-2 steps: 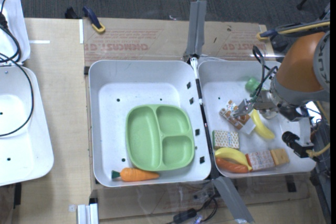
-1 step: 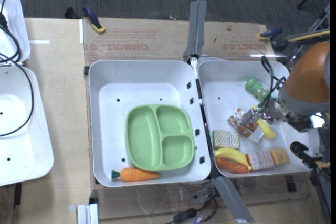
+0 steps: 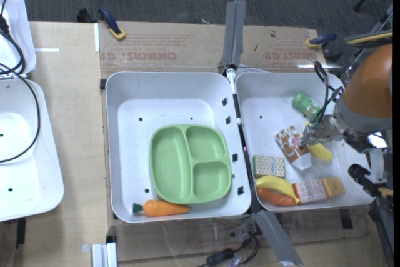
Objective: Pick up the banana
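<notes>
The banana is yellow and curved, lying near the front edge of the right bin, pressed against a red-orange pepper-like item just in front of it. The gripper hangs over the middle right of that bin, up and to the right of the banana and clearly apart from it. It sits beside a small yellow piece and a patterned snack box. The grey arm with its orange band comes in from the right.
The right bin also holds a green bottle, a dotted cracker box and a flat orange-ended box. In the left bin lie a green divided plate and a carrot.
</notes>
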Available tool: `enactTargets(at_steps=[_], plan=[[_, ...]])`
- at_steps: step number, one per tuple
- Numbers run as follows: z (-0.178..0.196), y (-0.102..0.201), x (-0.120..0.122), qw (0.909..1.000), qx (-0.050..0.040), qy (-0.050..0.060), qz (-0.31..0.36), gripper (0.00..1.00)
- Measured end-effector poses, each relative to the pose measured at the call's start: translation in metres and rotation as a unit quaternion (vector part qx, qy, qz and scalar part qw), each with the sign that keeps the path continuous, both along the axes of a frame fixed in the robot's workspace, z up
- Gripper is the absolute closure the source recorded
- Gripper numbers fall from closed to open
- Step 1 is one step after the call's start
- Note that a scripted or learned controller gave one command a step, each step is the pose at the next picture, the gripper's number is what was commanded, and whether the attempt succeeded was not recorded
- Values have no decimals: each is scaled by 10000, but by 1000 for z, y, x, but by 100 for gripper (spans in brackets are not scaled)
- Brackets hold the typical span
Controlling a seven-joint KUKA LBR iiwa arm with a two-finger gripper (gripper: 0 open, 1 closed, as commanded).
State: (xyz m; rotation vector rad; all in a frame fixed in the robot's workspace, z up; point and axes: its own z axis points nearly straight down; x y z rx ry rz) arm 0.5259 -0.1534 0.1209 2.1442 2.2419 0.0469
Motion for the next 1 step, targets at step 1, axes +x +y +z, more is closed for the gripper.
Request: enactTargets(at_steps=[1], plan=[[70,84,-17,9958,41,257,-883,100]])
